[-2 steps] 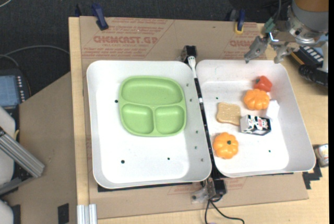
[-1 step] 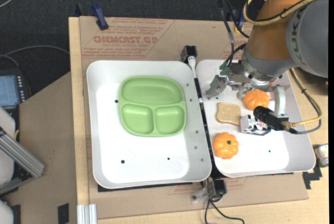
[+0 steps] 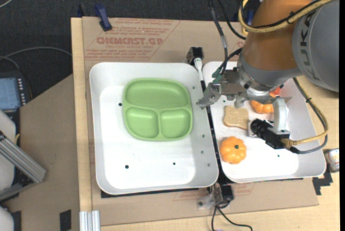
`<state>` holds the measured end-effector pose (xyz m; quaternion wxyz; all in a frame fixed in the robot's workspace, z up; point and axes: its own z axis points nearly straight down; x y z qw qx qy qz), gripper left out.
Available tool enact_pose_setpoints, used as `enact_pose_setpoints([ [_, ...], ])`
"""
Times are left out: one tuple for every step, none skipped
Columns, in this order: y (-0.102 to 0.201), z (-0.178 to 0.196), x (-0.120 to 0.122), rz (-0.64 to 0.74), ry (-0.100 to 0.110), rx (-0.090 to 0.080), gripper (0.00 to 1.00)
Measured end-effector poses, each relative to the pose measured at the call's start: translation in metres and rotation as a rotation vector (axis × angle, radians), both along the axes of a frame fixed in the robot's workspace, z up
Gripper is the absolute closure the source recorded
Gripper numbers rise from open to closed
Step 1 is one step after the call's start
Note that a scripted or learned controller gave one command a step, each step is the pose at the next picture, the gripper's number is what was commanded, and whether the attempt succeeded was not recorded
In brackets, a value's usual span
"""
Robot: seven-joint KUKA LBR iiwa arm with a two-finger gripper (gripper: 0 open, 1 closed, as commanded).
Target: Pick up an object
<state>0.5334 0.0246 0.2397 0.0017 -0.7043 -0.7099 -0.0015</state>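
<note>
You see the gripper [image 3: 245,99] poised low over the tan biscuit-like piece [image 3: 235,117], apparently mid-approach; next, descend squarely—I cannot tell how the jaws stand.

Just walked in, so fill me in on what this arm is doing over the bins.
The grey KUKA arm with the orange band is reaching in over the right white bin, its wrist hanging above a tan, bread-slice-shaped toy and a small orange piece. A small orange toy pumpkin lies nearer the front of that bin, apart from the arm. The left white bin holds a green three-compartment plate. Nothing is visibly lifted yet.
</note>
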Motion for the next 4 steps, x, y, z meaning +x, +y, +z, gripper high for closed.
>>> enact_pose_setpoints([
  [0.084,0.033,-0.023,0.003,-0.005,-0.001,0.00],
  [-0.034,0.279,-0.050,-0.016,-0.024,-0.005,0.00],
  [0.072,0.243,-0.055,0.004,0.005,-0.003,0.00],
  [0.066,0.255,-0.054,-0.006,-0.002,-0.004,1.00],
])
